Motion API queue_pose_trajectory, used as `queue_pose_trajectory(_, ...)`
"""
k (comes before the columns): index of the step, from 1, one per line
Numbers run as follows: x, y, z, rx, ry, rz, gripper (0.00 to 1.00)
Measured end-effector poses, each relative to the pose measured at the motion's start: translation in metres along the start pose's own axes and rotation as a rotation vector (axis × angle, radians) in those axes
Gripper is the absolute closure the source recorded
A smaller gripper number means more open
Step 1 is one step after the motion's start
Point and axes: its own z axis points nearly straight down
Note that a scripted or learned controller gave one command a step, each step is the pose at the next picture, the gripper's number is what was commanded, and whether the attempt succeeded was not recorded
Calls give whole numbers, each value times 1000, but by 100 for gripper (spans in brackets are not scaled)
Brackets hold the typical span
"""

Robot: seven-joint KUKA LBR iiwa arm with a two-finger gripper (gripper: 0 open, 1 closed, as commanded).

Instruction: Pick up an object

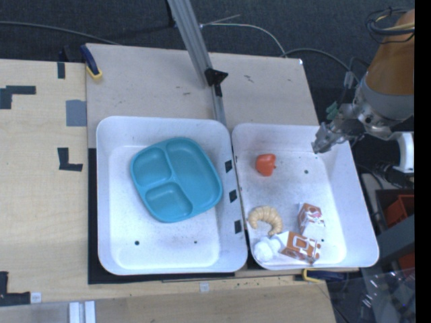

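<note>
Left bin (pixel 111 180): blue divided plate (pixel 176 178), undisturbed. Right bin (pixel 350 200): orange-red object (pixel 265 164) near centre-top; croissant (pixel 266 217), white lump (pixel 267 249), two small cartons (pixel 306 234) at front. Gripper (pixel 322 143) above right bin's far right edge, nothing seen between tips; tip spacing cannot be told. Judgement: pick not yet made; descent, grasp and lift all outstanding.

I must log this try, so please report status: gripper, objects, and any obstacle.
Gripper over right bin's far right edge, nothing seen held. Red object, croissant, small cartons lie in that bin. Path to red object open.
</note>
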Motion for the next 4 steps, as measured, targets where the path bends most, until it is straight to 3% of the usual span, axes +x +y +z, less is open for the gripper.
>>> queue_pose_trajectory(4,214,-64,29,5,1,-5,100)
